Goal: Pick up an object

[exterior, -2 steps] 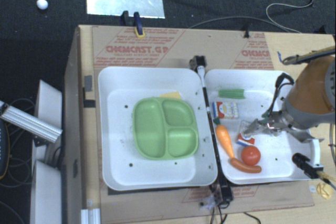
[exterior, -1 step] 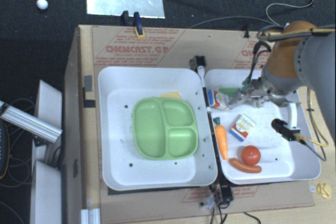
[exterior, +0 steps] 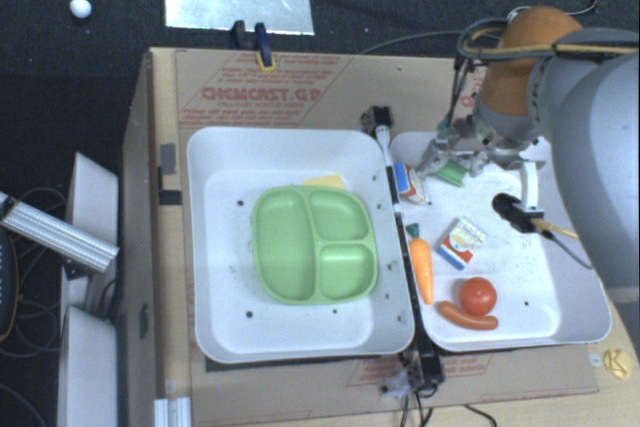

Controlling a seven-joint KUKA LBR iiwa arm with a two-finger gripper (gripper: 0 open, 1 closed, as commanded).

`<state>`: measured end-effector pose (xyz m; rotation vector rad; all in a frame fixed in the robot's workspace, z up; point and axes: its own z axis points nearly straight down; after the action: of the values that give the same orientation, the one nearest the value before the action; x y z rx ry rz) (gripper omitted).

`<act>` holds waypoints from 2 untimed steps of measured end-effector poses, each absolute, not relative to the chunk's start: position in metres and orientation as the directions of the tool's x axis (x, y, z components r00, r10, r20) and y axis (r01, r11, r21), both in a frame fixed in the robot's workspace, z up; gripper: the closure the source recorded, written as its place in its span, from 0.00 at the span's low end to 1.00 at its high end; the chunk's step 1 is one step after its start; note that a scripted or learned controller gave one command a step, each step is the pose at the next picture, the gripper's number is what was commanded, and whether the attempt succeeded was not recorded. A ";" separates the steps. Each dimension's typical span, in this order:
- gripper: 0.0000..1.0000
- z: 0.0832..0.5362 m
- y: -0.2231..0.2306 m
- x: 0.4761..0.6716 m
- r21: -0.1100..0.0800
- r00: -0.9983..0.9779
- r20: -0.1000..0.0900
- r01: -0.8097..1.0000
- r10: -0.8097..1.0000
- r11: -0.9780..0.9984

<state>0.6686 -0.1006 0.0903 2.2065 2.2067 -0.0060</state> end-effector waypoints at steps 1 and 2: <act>1.00 0.100 -0.097 0.669 0.010 -0.004 -0.009 1.000 1.000 0.004; 0.00 0.100 -0.097 0.669 0.010 -0.005 -0.009 1.000 1.000 0.005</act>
<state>0.6688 -0.0968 0.1000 2.2066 2.2171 0.0003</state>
